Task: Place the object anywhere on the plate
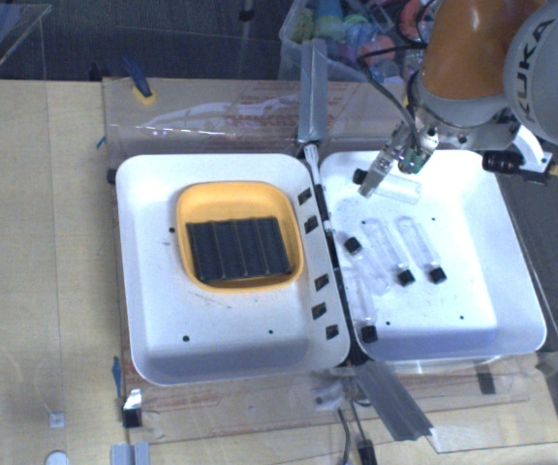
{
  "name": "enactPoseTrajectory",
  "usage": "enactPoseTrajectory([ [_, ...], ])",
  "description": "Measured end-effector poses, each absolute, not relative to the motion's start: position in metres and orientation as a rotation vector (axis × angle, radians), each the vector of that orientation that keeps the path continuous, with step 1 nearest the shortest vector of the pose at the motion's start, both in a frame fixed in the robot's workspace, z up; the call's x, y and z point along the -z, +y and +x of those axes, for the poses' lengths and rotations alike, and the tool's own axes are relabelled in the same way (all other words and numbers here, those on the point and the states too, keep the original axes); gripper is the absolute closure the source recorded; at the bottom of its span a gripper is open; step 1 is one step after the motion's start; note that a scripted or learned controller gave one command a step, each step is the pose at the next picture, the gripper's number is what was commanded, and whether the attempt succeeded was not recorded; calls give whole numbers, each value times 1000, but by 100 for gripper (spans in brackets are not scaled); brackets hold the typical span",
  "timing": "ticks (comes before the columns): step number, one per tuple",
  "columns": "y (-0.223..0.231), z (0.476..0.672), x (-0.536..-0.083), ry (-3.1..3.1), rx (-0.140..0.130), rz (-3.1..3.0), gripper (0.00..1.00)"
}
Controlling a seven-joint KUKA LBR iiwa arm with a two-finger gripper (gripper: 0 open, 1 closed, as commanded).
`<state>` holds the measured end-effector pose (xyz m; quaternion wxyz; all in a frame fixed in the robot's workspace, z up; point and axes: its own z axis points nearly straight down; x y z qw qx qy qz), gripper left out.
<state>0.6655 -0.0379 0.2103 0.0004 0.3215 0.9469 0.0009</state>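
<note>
Camera view, near to far: table [37, 260] edge, then two white bins side by side. Left bin [143, 337] holds a yellow plate [192, 201] w/ a dark ribbed insert [238, 250] on it. Right bin [492, 308] has clear tubes w/ black caps: two [415, 250] lying side by side near mid-bin, long axes running near-to-far, caps at the near ends; a third clear tube [395, 187] lies further back, just below the gripper [381, 174], long axis roughly left-right, end hard to make out. Gripper hangs over the bin's far-left part; can't tell if it's open or closed, nothing seen held. Best approach, I'd judge: come straight down, close across the tube's short width at mid-length, lift clear of the divider [323, 260] before crossing to the plate.
</note>
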Motion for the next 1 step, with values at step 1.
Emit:
enactPoseTrajectory([
  [1, -39, 666, -211, 2973, -3, 1011, 0],
])
